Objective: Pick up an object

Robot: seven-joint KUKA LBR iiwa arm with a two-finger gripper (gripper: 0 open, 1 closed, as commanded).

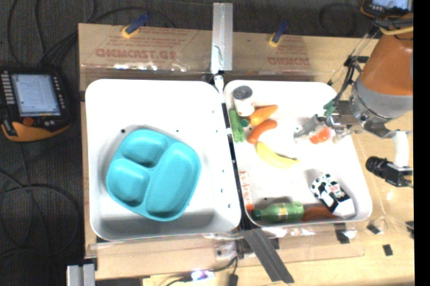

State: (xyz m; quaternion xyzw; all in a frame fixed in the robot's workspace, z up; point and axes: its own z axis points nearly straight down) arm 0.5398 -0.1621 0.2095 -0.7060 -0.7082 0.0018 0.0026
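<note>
A small orange-red object [320, 135] is seen at the tips of the hand [314, 130], in the right bin [295, 91] toward its right side; whether it is gripped between the fingers or merely touched cannot be told, nor whether the hand is open or closed. The hand is carried by a grey arm with an orange band [393, 66], reaching in from the right.

Left of the object a yellow banana [274, 156] is laid, and beyond it two orange carrots [262, 122] — one above the other — beside a small white jar with a dark lid [242, 99]. Near the front wall a green bottle [278, 212] lies on its side, and a black-and-white toy (patterned like a cow) [330, 192] rests just to its right.

In the left bin [114, 93] a turquoise divided plate [154, 174] is set. Both bins are borne by the table [316, 53].
</note>
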